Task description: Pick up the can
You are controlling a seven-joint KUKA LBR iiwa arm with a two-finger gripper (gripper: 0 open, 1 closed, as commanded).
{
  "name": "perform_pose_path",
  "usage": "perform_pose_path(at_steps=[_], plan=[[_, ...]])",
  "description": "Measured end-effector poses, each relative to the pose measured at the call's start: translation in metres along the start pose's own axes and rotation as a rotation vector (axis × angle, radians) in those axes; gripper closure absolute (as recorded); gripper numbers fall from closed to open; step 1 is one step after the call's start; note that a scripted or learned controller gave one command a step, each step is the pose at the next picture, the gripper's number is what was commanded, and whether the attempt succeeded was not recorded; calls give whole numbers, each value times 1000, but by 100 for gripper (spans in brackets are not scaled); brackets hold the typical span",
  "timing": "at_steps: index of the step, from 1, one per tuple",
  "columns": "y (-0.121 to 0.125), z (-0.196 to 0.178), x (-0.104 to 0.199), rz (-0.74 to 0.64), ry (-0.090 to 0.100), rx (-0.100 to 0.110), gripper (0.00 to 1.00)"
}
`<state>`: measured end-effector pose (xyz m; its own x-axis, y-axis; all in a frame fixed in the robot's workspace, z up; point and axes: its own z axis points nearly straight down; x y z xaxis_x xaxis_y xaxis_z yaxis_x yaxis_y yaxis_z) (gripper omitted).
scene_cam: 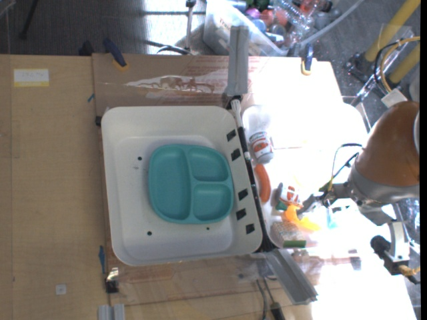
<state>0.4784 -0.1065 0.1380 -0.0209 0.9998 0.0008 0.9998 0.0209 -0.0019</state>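
Brown bench (47, 179), cluttered floor beyond

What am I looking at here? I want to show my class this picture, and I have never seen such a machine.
One camera looks down at a slant on a bench with two shallow white bins. The left bin holds a teal divided plate. The right bin is washed out by bright light; a can and some small orange items lie in it. A robot arm reaches in from the right, its gripper low beside the orange items. Glare hides whether it holds anything.
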Motion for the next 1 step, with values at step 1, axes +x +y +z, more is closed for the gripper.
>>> perform_pose_path(at_steps=[1], plan=[[62,43,-78,0,6,-13,0]])
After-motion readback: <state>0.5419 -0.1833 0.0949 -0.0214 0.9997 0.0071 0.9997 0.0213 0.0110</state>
